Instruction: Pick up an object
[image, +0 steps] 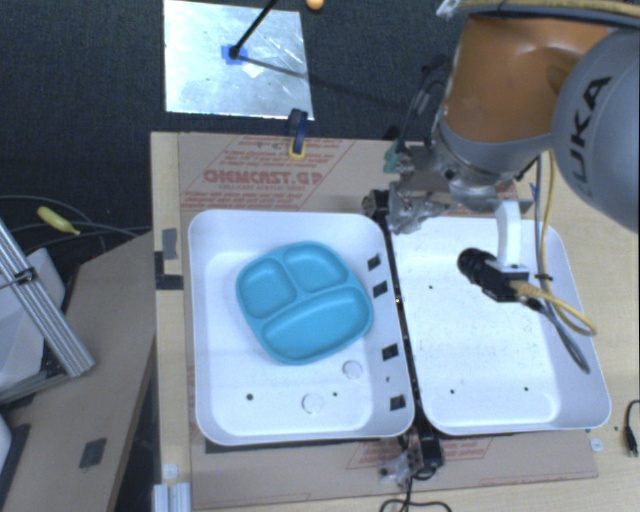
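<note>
A light blue divided plate (303, 300) with three compartments lies flat in the middle of the left bin (215, 400). My gripper (408, 212) hangs at the far left corner of the right bin (500, 390), just right of the wall between the two bins. It is up and to the right of the plate and apart from it. The grey arm with its orange band (510, 60) covers the back of the right bin. Nothing shows in the gripper.
Two small pale round marks (352, 369) sit on the left bin's floor near its front. A black part with yellow cables (495, 275) hangs from the wrist over the right bin. A foil sheet (238, 58) lies beyond the bench.
</note>
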